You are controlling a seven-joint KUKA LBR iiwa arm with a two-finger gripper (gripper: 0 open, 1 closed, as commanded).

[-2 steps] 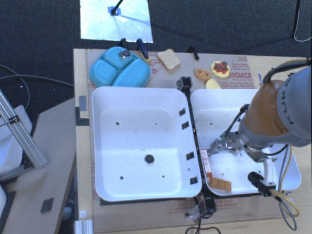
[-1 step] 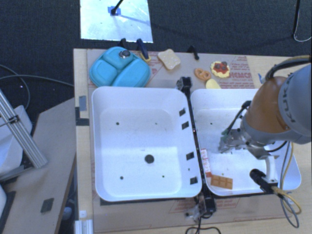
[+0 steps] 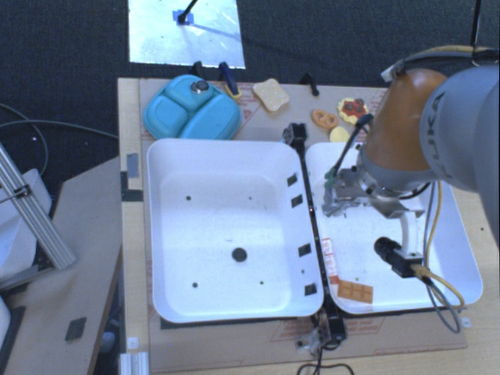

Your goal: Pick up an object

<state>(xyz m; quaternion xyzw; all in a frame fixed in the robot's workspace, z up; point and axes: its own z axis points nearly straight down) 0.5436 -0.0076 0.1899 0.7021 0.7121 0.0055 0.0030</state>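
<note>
Over the right bin, near its left wall, the claw hangs below the grey arm and its orange band. Whether the claw is apart or together cannot be told; the wrist hides much of it. Nothing can be seen between its tips.

Below the claw, at the bin's near edge, lies a brown waffle. Just left of that, a small red-and-white piece rests against the bin's left wall. To the right of the claw and a little lower, a black part with yellow and black cables hangs from the arm.

Left of the claw, past the black divider, is the left bin, holding one small dark disc.

Above the claw, on the counter beyond the bins, sit a pretzel, a yellow piece and a red-and-yellow toy. Farther left are a bread slice and a blue divided tray.
</note>
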